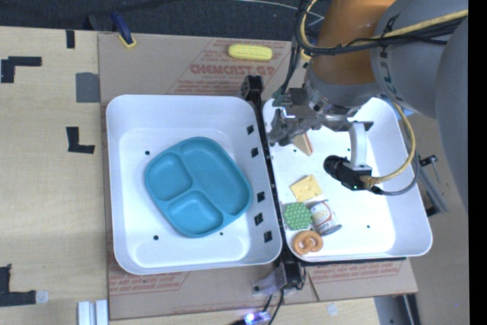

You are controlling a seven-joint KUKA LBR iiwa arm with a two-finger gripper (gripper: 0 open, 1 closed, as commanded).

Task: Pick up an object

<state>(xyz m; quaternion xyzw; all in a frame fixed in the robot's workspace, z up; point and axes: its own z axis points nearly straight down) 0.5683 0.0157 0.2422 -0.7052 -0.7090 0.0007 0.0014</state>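
My gripper (pixel 288 130) hangs low over the upper left part of the right bin (pixel 396 236), close to the divider between the bins. A small tan wedge (pixel 304 144) lies right beside it, partly covered by the wrist. Further down the same bin lie a yellow cheese slice (pixel 306 187), a green piece (pixel 297 215), a small tin (pixel 326 218) and a brown pretzel (pixel 308 242). The orange band and grey arm hide the bin's upper right.
The left bin (pixel 129 125) holds a blue divided plate (pixel 198 185). A yellow corn cob (pixel 249 52) lies on the cardboard behind the bins. A black connector with cable (pixel 344 170) hangs from the arm over the right bin.
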